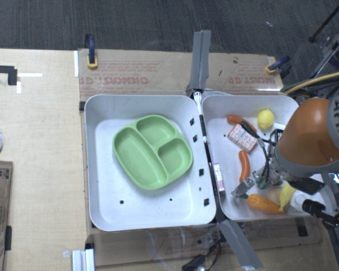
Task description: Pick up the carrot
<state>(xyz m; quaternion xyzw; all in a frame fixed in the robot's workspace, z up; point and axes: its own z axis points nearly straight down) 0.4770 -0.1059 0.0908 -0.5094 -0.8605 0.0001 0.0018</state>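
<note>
The carrot (pixel 265 204), orange and tapered, lies flat near the front edge of the right bin (pixel 229 208). My gripper (pixel 244 188) hangs low over that bin, just left of and slightly behind the carrot's left end. It is close to the carrot or touching it. The arm's orange band (pixel 308 134) comes in from the right and covers part of the bin's right side.
In the right bin a reddish sausage (pixel 244 164) lies just behind the gripper. A second sausage (pixel 235 119), a red-and-white packet (pixel 242 138) and a lemon (pixel 265 119) lie further back. A yellow item (pixel 286 195) sits right of the carrot. The left bin (pixel 101 196) holds a green divided plate (pixel 152 151).
</note>
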